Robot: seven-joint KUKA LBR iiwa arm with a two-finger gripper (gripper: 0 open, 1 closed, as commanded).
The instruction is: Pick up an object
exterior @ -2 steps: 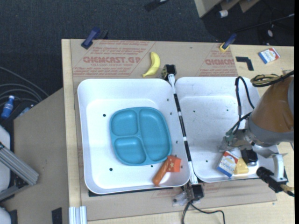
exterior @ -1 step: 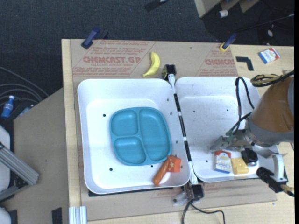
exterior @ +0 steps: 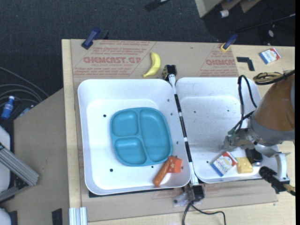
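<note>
Nothing lifted yet: end effector (exterior: pixel 236 143) hovers over small packet (exterior: pixel 224 163) and yellow block (exterior: pixel 244 165) in right bin (exterior: pixel 206 95), finger state can't be told.

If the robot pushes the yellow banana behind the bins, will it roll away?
Probably not far. The banana is curved, so it would more likely spin or slide on the flat board than roll straight. It looks small and smooth, likely a light plastic toy, so it should stay stiff when lifted, though its glossy skin might slip from the hand.

Plate (exterior: pixel 140 136) in left bin (exterior: pixel 89 125), carrot (exterior: pixel 165 170) beside it (touching)
</note>
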